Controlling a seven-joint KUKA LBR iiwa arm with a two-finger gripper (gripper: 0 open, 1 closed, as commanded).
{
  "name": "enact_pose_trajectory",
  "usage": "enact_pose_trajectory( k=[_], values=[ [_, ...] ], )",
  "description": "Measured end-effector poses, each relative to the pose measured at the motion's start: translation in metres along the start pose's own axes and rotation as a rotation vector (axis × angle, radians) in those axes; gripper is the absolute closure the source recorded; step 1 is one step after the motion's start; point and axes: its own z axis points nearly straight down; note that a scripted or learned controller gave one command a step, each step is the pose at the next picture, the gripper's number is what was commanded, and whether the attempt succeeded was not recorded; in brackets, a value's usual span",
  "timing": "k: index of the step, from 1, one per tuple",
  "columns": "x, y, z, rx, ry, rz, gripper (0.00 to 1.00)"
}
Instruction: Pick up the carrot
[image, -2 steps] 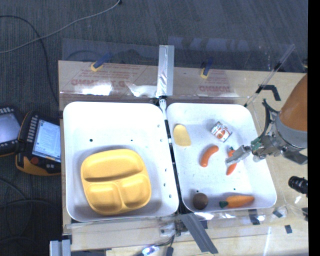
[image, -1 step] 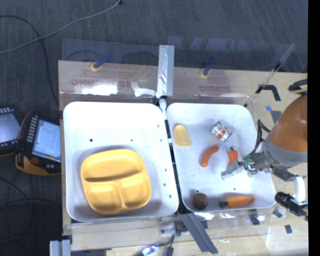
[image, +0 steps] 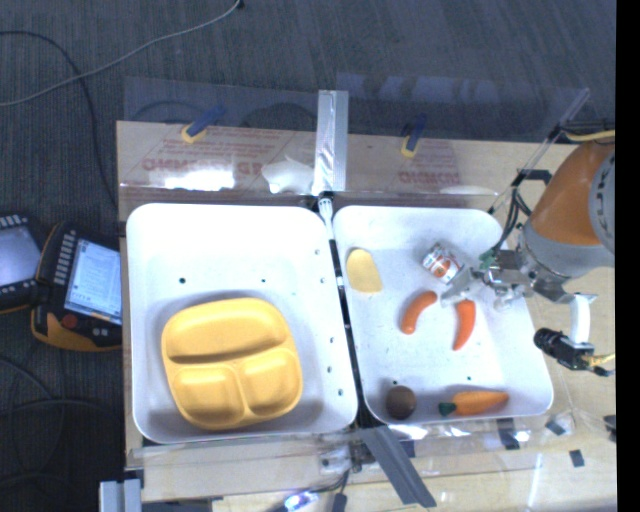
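The carrot (image: 478, 403) is orange with a dark green stub at its left end. It lies flat along the front wall of the right bin (image: 520, 225). My gripper (image: 464, 288) reaches in from the right, low over the bin's middle right. It hangs between a small can (image: 440, 263) and an orange-red sausage-shaped piece (image: 464, 324). The carrot is well in front of the gripper, with nothing touching it.
A second orange-red piece (image: 418, 311), a pale yellow piece (image: 363, 270) and a brown ball (image: 401, 401) also lie in the right bin. The left bin (image: 150, 240) holds a yellow compartment tray (image: 232, 360). A pendant (image: 80, 285) rests left of the bench.
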Motion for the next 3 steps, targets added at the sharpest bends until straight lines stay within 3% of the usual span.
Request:
enact_pose_trajectory(
  k=[1,2,3],
  values=[
    [0.0370,-0.0677,0.0353,-0.025,-0.007,0.115,0.00],
    [0.0396,-0.0663,0.0285,-0.021,-0.001,0.111,1.00],
    [0.0396,-0.0665,0.0285,-0.020,-0.001,0.111,0.00]
  ],
)
